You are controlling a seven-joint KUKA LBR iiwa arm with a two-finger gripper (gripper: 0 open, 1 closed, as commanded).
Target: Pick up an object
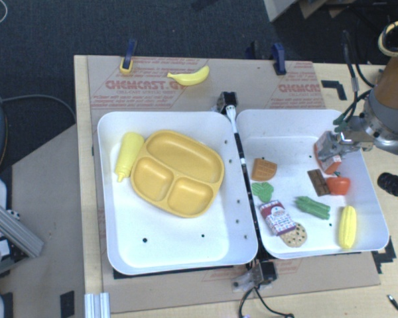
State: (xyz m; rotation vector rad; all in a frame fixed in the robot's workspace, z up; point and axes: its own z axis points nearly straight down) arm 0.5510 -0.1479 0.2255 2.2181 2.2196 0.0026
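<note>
In the right white bin (378, 204), toward the frame's right side, lie the loose small items. A red-orange tomato-like piece (337, 185) sits just beside a brown rectangular block (318, 181). Left of and below these lie a green bean-like piece (312, 207), a yellow corn cob (347, 226), a round chocolate-chip cookie (294, 234), a red-and-white packet (274, 216), a green leafy piece (263, 191) and an orange-brown bread-like piece (264, 170).

The gripper (329, 152) hangs over the bin's upper right area, just above the tomato and the block; how wide it stands cannot be told.

The left white bin (186, 254) holds a yellow divided plate (178, 173) with a yellow squeeze bottle (127, 155) touching its left edge. A yellow banana (189, 77) lies on the cardboard near the top.
</note>
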